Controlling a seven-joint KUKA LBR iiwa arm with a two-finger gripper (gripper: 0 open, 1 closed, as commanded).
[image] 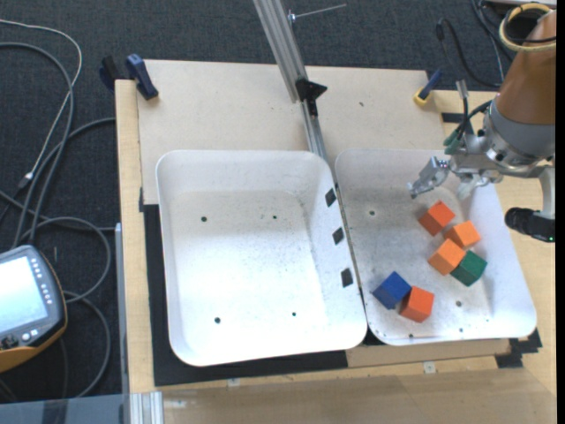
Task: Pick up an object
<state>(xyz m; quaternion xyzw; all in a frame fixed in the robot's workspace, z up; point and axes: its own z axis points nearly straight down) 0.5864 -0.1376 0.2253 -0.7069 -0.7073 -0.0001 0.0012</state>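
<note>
Blocks lie loose in the right bin (pixel 494 312), six in all: four orange, one green, one blue. Taking the right bin as landmark, the uppermost orange block (pixel 436 217) sits toward its upper middle; a second orange block (pixel 463 234) lies just below and right of it; a third orange block (pixel 447 256) touches the green block (pixel 470 268) near the bin's right wall. The blue block (pixel 391 289) and the fourth orange block (pixel 418 303) sit side by side, touching, near the bin's lower edge.

Gripper (pixel 434 177) hangs over the upper part of the right bin, just above the uppermost orange block and apart from it. Nothing sits between its fingers; whether the jaws are spread or drawn together cannot be told at this slant.

Arm (pixel 528 87), grey with an orange band, reaches in from beyond the right bin's right wall.

Left bin (pixel 177 237), one of two bins, adjoins the right bin's left wall.

Progress, as a judgement: no block is lifted or grasped; descent, closing and lifting all remain.
</note>
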